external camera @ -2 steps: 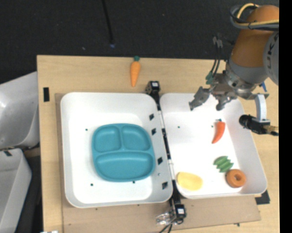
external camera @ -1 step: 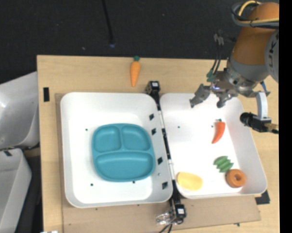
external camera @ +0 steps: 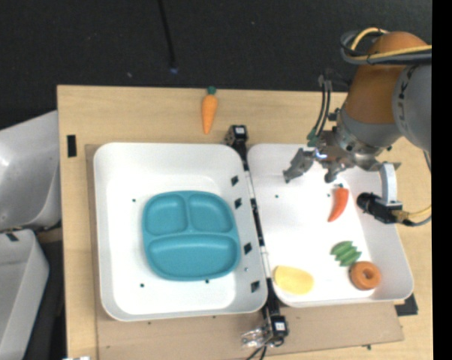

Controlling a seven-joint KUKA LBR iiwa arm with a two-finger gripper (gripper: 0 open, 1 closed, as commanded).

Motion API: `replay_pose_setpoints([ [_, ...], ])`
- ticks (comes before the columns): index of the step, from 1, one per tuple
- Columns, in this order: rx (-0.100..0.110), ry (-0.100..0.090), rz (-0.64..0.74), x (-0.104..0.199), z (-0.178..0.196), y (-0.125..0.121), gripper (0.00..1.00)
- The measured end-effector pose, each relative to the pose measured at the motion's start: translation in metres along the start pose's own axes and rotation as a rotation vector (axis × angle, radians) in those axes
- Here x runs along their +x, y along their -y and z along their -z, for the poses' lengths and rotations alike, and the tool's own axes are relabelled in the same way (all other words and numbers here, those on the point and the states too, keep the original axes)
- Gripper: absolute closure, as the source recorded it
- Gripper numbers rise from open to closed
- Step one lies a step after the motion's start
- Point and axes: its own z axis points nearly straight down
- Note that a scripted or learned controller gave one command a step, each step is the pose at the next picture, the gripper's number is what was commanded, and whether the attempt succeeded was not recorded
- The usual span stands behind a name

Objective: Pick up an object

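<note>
The claw (external camera: pixel 314 167) hangs over the far part of the right bin (external camera: pixel 301 223) with its two fingers spread apart and nothing between them. Just to its right and a little nearer the camera lies a red pepper (external camera: pixel 338 204), with a green pod (external camera: pixel 345 253), an orange ring (external camera: pixel 365 275) and a yellow piece (external camera: pixel 293 279) farther toward the bin's near edge. Well to the claw's left a blue divided plate (external camera: pixel 190 235) sits in the left bin (external camera: pixel 113 276), and a toy carrot (external camera: pixel 209 111) lies on the worktop (external camera: pixel 136 111) beyond it.
</note>
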Motion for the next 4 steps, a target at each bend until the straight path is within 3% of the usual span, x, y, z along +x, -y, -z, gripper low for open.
replay_pose_setpoints([
  [2,-0.002,0.0,-0.003,0.004,-0.105,0.007,0.0],
  [3,-0.007,0.0,-0.008,0.003,-0.091,0.005,1.0],
  [4,-0.011,0.0,0.003,0.012,-0.039,0.001,1.0],
])
